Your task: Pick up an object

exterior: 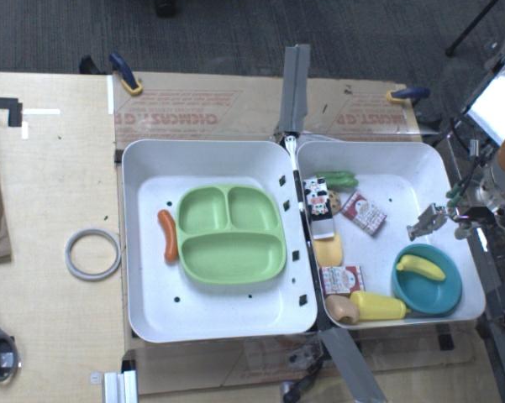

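The gripper [426,222] hung over the right bin [386,162], just above the blue bowl [427,290]; whether its jaws were spread or pressed together could not be told. The likeliest target, a toy banana [419,265], lay in that bowl, below the jaws. It looked light, stiff and smooth, probably slippery plastic, so a pinch across its narrow middle should suit best. Left of the bowl lay a yellow bottle [376,306] and two small red packets [365,214], their print too small to read. Beyond both bins, cardboard [189,112] on the counter bore red lettering, not legible.
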`<state>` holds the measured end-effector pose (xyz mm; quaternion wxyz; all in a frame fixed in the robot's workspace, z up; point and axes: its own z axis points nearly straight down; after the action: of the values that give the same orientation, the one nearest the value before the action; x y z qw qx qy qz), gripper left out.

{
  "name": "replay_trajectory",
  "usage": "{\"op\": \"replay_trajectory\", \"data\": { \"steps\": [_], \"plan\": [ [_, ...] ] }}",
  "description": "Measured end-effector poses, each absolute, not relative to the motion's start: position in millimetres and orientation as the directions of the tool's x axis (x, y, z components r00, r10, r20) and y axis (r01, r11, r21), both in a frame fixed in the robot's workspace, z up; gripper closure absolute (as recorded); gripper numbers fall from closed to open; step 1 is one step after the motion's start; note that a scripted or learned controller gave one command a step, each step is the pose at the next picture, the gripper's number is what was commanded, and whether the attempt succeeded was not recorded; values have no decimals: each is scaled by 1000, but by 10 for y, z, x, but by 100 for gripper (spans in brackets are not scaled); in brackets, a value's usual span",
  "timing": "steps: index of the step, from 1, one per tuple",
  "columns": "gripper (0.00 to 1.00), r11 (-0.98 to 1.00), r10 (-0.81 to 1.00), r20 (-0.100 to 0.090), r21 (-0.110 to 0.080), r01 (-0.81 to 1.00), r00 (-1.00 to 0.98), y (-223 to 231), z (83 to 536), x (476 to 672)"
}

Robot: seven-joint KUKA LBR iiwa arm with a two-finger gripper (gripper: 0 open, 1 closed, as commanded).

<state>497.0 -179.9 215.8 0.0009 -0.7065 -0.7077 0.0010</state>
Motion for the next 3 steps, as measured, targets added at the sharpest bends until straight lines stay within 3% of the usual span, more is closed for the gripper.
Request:
{"op": "replay_trajectory", "data": {
  "steps": [1, 2, 3],
  "plan": [
    [0, -110, 994, -1, -2, 994, 110, -1470, 2851, 4785],
    [0, -328, 945, -1, -4, 945, 328, -1508, 2002, 5336],
    [0, -241, 971, -1, 7, 971, 241, -1460, 963, 5736]
  ]
}}
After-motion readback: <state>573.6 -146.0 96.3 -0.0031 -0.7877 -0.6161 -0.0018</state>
